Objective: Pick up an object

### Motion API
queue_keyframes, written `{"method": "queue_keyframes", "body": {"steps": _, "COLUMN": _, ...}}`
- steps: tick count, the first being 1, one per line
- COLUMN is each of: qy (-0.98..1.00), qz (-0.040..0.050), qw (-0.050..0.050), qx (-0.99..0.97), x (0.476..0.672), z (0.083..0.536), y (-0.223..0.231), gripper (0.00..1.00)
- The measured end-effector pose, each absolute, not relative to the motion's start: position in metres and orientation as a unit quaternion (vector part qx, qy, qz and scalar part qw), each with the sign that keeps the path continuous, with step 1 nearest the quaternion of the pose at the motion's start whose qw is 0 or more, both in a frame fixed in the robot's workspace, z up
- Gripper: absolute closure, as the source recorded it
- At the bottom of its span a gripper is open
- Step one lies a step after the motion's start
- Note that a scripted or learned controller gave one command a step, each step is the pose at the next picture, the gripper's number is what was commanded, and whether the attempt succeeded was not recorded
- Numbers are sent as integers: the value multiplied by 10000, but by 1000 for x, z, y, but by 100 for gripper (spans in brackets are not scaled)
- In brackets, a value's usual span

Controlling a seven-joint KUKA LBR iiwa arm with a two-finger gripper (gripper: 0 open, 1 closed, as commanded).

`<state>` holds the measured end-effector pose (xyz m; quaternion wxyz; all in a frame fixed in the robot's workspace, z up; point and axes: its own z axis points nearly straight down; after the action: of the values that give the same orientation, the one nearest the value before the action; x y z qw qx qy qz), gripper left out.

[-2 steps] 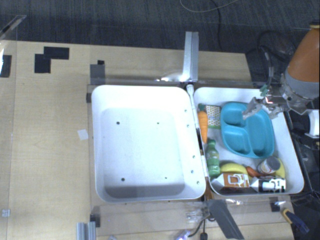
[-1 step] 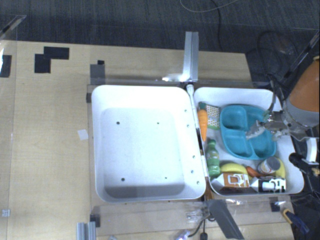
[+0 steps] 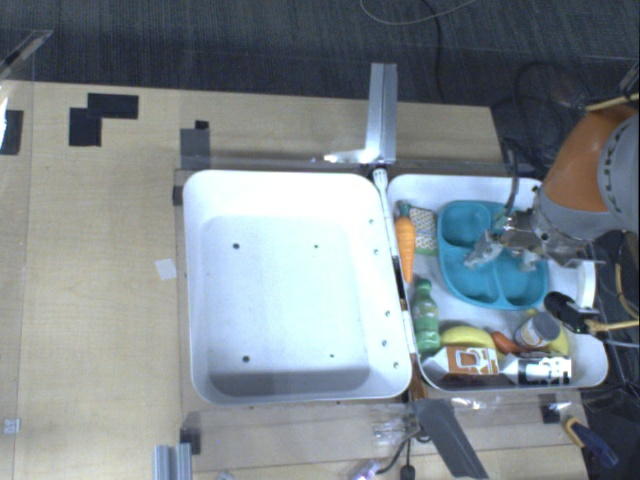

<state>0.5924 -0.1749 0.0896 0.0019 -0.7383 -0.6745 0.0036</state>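
A: Where are the jaws (image 3: 497, 245) now?

B: Low over the blue tray (image 3: 470, 230) in the right bin (image 3: 597, 366). I cannot tell whether they are apart or together.

A: What lies nearest?

B: The tray, directly beneath. The carrot (image 3: 404, 249) lies left of the tray, long axis along the bin's left wall; green bottle (image 3: 426, 315) and banana (image 3: 468, 337) sit nearer the camera, crowding the bin.
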Motion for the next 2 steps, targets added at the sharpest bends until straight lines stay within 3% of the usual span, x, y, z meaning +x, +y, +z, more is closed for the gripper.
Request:
{"method": "queue_keyframes", "body": {"steps": 1, "qy": -6783, "qz": -5, "qw": 131, "qx": -7347, "x": 595, "z": 104, "y": -165, "gripper": 100}}
{"method": "queue_keyframes", "body": {"steps": 2, "qy": -6991, "qz": -6, "qw": -10, "qx": -7150, "x": 573, "z": 164, "y": -182, "gripper": 100}}
